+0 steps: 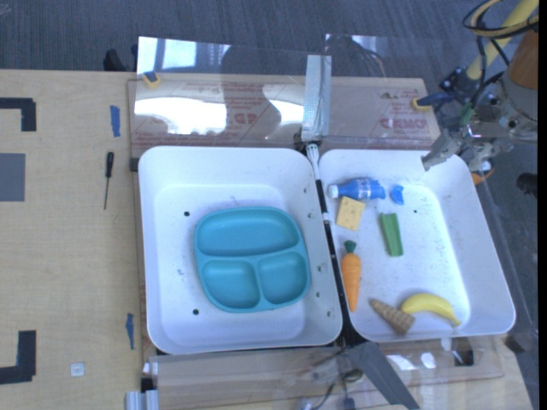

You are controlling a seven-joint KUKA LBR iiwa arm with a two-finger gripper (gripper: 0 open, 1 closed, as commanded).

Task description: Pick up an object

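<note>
The right bin (489,254) holds several toy items. A blue bottle (359,190) lies at the back with a small blue cap (397,196) beside it. A yellow cheese block (350,213) and a green block (391,234) sit just in front of them. A carrot (351,267) lies along the left wall. At the front are a banana (432,307) and a waffle cone (391,314). My gripper (461,146) hangs over the bin's far right corner, apart from all the items, with nothing seen in it.
The left bin (162,229) holds a teal divided plate (252,257). A clear panel (256,92) stands behind both bins. Cables (496,15) loop at the arm on the upper right. A screwdriver (108,178) lies on the bench at the left.
</note>
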